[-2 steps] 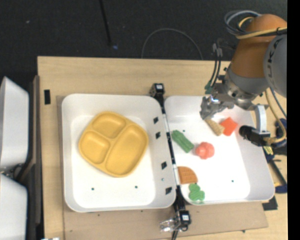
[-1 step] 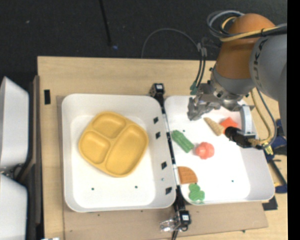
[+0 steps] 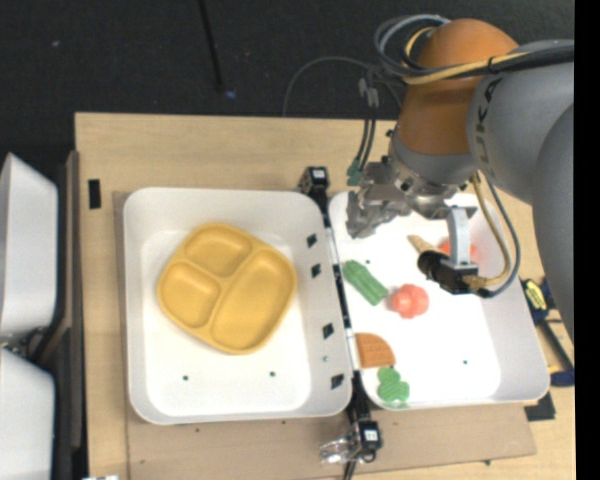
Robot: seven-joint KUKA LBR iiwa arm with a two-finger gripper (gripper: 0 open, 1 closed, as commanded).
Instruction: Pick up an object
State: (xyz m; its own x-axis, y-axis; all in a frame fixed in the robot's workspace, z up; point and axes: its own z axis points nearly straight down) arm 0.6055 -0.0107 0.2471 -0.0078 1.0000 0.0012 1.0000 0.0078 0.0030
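Note:
My gripper (image 3: 365,220) hangs over the far left corner of the right bin (image 3: 500,363), under the grey arm with the orange band. A green oblong piece (image 3: 364,282) lies just in front of it, a short way nearer the camera. To the right of that piece sits a pink-red round object (image 3: 410,301). An orange wedge (image 3: 374,349) and a green knobbly piece (image 3: 391,387) lie by the bin's near left corner. A small tan piece (image 3: 417,240) and a bit of red (image 3: 448,252) show partly beside the wrist.
The left bin (image 3: 145,368) holds a yellow divided plate (image 3: 227,286) in its middle. The divider between the two bins (image 3: 337,298) runs just left of the green oblong piece. Bare white floor shows in the right bin's near right part.

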